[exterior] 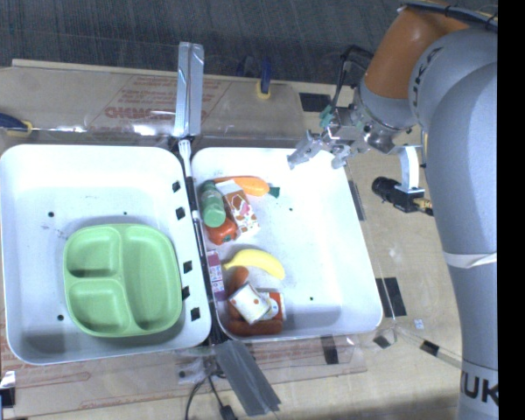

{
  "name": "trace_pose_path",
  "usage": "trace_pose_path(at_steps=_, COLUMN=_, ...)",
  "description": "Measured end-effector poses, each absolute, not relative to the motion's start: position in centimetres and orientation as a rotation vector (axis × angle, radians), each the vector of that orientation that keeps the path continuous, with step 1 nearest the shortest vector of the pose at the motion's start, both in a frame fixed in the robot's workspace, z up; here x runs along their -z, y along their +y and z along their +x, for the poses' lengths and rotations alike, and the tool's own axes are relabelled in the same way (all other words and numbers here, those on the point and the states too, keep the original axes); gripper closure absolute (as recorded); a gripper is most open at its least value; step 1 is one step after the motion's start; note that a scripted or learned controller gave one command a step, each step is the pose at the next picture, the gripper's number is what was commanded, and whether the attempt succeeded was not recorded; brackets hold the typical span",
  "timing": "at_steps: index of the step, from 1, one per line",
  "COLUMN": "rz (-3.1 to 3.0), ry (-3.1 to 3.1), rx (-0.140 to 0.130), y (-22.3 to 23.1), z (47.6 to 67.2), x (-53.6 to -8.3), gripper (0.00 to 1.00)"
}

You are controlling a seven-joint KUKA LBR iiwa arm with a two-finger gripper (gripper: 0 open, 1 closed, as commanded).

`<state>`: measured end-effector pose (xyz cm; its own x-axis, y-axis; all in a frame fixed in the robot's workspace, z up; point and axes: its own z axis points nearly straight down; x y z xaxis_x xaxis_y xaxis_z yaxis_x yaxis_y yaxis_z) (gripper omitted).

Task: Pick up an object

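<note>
objects crowd the right bin's left wall, banana atop them; the gripper, fingers apart and empty at the bin's far edge, could nudge neighbours or clip the wall.

Two bins sat side by side on the counter: a divided tray lay in the left bin, while a banana and other items clustered along the right bin's left wall.

Bright even light, soft shadows, slightly grainy.

Dark carpet floor beyond wooden bench
</note>
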<state>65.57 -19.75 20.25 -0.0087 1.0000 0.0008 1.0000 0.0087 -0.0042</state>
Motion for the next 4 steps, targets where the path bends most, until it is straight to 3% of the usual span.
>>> trace_pose_path(at_steps=1, rz=-1.991, ry=-2.429, rx=-0.002, y=-13.8, z=65.0, x=-11.8, gripper=0.0)
trace_pose_path(at_steps=2, rz=-1.812, ry=-2.595, rx=-0.026, y=-11.9, z=65.8, x=-10.9, gripper=0.0)
trace_pose_path(at_steps=3, rz=-1.774, ry=-2.599, rx=0.002, y=-9.7, z=65.9, x=-11.3, gripper=1.0)
trace_pose_path(at_steps=4, rz=-1.773, ry=-2.599, rx=0.002, y=-9.7, z=65.9, x=-11.3, gripper=0.0)
